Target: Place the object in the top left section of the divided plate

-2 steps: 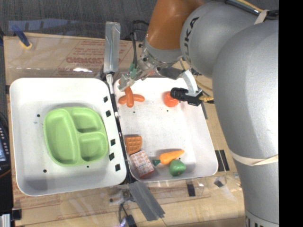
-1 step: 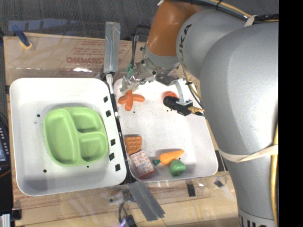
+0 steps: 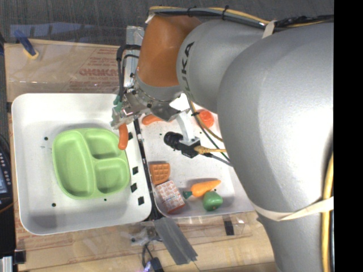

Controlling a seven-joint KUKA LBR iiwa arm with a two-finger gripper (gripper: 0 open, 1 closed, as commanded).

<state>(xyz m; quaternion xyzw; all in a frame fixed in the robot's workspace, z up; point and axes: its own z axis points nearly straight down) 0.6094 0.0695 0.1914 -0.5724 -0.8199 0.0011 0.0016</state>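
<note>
1. While it hangs under the gripper [image 3: 122,120], a small orange sausage-shaped object [image 3: 122,137] sits upright between the fingers, which are closed on its top end.
2. That orange object is in the air over the left bin [image 3: 25,152], just beside the upper right corner of the green divided plate [image 3: 91,163].
3. Lying flat in the left bin, the plate has one long section on its left and two smaller sections on its right.
4. Above the gripper, the arm [image 3: 238,84] shows its orange band, and its grey body covers most of the right bin [image 3: 170,211].
5. Near the front of the right bin lie a waffle piece [image 3: 159,171], a small printed box [image 3: 170,198], a toy carrot [image 3: 204,188] and a green toy [image 3: 212,201].
6. Further back in that bin, a second orange piece [image 3: 151,119] and an orange-red round toy [image 3: 206,118] lie close to the arm.
7. A black cable plug [image 3: 178,143] with yellow wires hangs off the arm over the right bin.
</note>
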